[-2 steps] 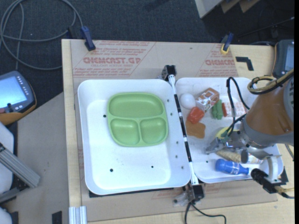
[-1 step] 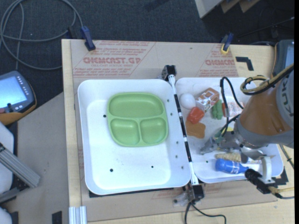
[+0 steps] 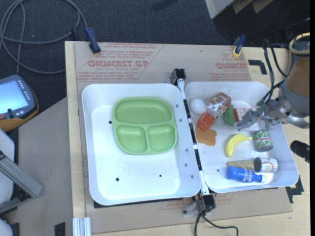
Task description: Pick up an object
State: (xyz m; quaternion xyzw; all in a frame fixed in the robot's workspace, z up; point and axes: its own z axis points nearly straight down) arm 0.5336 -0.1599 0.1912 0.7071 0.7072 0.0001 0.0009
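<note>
Nearest me, a blue bottle (image 3: pixel 244 174) lies along the front of the right bin (image 3: pixel 290 173), and nothing has left that bin as far as I can judge. I've got the gripper (image 3: pixel 255 117) low over the clutter, between a green toy (image 3: pixel 229 115) and a small can (image 3: pixel 263 140); whether it's open or closed, I can't tell, and I see nothing in it. Yellow banana (image 3: pixel 237 143) sits free just in front. Grasp and lift are both left to do, I reckon.
</note>
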